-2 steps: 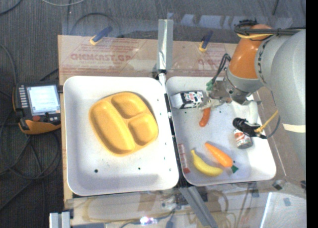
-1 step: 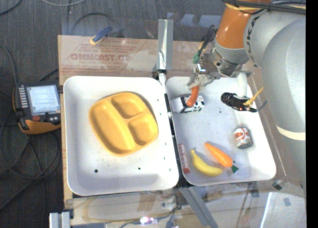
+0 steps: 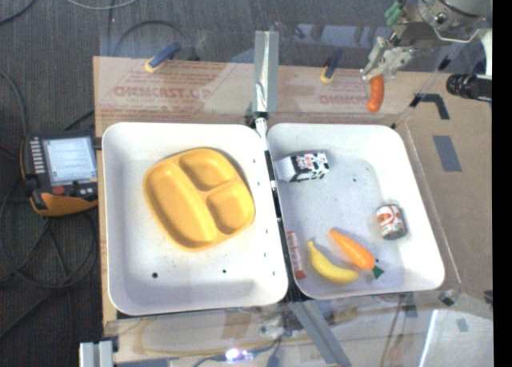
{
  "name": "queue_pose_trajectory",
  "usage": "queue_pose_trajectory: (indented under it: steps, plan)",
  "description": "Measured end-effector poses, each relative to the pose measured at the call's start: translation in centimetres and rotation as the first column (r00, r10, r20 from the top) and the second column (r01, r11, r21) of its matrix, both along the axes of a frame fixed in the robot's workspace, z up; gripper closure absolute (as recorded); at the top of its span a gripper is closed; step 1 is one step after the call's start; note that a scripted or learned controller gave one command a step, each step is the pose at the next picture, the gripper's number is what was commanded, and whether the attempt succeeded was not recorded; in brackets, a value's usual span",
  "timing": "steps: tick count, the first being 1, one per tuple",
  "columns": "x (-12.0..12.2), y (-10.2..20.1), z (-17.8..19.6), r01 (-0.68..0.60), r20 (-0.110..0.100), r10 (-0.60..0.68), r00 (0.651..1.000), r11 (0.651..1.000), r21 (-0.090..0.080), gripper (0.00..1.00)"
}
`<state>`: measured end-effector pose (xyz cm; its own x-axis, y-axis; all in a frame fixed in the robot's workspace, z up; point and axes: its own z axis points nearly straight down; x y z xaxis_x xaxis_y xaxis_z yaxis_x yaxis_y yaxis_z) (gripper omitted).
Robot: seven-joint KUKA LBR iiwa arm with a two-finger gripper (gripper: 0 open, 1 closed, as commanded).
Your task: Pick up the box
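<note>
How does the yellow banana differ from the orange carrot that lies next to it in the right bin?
The yellow banana is curved and plain yellow; the orange carrot is straight, tapered, and has a green leafy end. The banana lies nearer the bin's front edge, the carrot just behind it. Both lie flat in the right white bin, at similar length.

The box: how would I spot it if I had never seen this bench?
Look at the right bin. Near its upper left corner, beside the divider, lies the box. It alone is black and white and boxy; the can, carrot and banana sit lower.
</note>
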<state>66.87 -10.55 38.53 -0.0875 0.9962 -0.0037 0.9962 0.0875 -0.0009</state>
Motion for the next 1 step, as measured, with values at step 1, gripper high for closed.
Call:
queue_pose_trajectory:
  steps: [1]
  plan:
    - [-0.02,-7.74,4.54,0.044,0.001,-0.044,0.999,0.999,0.000,1.00]
